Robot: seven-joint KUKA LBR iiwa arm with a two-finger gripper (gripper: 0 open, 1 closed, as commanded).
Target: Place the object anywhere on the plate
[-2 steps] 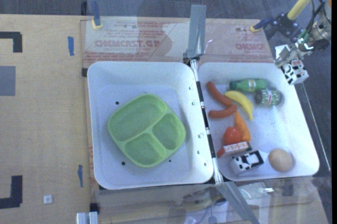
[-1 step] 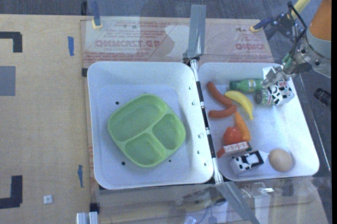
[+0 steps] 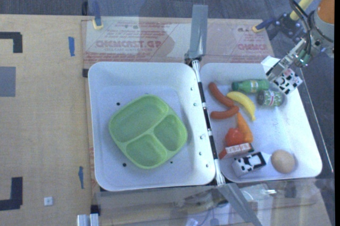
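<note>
hand (image 3: 280, 73) above green bottle (image 3: 251, 85), grip state unclear; green plate (image 3: 148, 131) in bin left of bottle

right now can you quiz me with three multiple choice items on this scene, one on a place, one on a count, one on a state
1. Where does the green plate lie?
A. in the left bin
B. in the right bin
C. on the floor

2. How many sausages lie in the right bin?
A. none
B. two
C. five

3. How does the green bottle rest?
A. standing upright
B. on its side
C. on the plate

Answers:
1. A, the plate sits in the left bin.
2. B, two reddish sausages lie near the divider.
3. B, the bottle lies flat beside the banana, near the claw.
</note>
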